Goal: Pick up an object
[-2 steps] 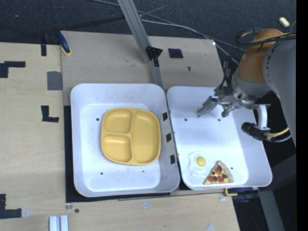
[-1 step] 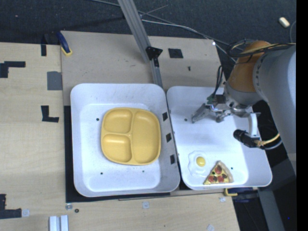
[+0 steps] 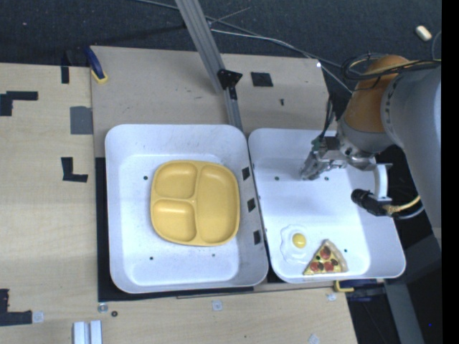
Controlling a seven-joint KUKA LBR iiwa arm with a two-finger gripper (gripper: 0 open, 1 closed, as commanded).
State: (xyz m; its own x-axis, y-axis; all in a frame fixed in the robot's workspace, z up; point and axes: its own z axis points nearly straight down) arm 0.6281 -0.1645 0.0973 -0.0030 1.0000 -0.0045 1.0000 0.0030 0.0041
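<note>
A toy fried egg lies near the front of the right bin. Beside it to the right, against the front rim, lies a toy pizza slice. My gripper hangs over the back part of the right bin, well behind both toys, with its fingers pointing down at the bin floor. Nothing shows between the fingers. A yellow divided plate lies in the middle of the left bin.
The grey arm with its orange band reaches in from the right over the right bin's back corner. A slanted metal pole rises behind the bins. A black cable connector hangs over the right bin's right side.
</note>
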